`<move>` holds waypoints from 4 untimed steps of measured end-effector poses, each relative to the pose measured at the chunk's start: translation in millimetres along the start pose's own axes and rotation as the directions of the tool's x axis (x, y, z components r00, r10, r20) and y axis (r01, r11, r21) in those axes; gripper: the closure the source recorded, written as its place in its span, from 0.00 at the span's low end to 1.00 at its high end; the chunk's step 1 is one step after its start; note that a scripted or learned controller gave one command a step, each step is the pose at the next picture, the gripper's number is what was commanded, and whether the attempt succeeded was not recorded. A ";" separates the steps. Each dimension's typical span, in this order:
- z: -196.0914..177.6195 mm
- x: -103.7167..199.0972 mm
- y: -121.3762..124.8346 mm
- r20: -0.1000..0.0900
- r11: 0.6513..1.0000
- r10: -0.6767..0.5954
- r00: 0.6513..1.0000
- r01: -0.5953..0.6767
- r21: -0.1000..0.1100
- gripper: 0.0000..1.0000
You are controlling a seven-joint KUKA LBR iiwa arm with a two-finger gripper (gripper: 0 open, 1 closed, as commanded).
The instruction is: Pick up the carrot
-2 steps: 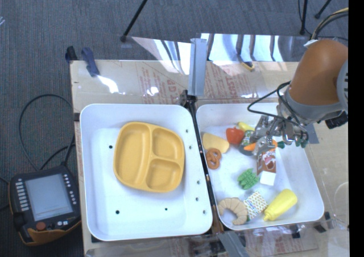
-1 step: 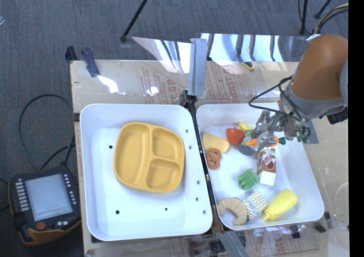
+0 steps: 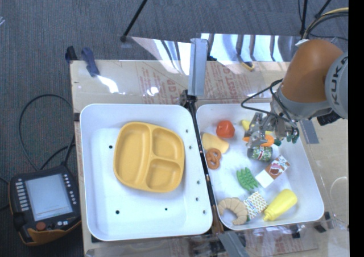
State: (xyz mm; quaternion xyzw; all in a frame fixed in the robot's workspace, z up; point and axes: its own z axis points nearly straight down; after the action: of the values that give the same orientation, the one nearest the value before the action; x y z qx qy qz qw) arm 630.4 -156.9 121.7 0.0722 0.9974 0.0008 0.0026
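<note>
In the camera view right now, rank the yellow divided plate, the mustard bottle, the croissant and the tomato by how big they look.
1. yellow divided plate, clearly largest
2. and 3. mustard bottle and croissant: they look about alike, so I won't rank them
4. tomato, smallest

The scene is bright and evenly lit from above. The white bins [image 3: 91,136] are almost overexposed, so their walls lose detail. Strong glare lies on a shiny strip [image 3: 244,48] behind the bench, and a smaller bright spot on the brown board [image 3: 108,84]. Shadows are soft and short, seen under the yellow plate [image 3: 149,156]. The picture is slightly soft overall; small toys look blurred.
</note>
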 end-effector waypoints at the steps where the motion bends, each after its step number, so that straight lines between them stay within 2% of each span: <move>1: 36.3 40.1 -4.2 -0.008 0.985 -0.172 0.985 0.172 -0.002 1.00; 2: -66.1 66.8 33.5 0.000 0.998 0.056 0.998 -0.056 0.000 1.00; 3: 29.9 150.1 18.5 0.006 0.999 -0.047 0.999 0.047 -0.001 1.00; 4: -67.5 132.3 93.1 0.000 1.000 0.020 1.000 -0.020 -0.001 1.00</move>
State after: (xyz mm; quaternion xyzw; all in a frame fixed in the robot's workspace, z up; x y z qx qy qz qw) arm 512.5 -45.8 188.8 0.0824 0.9966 0.0011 0.0027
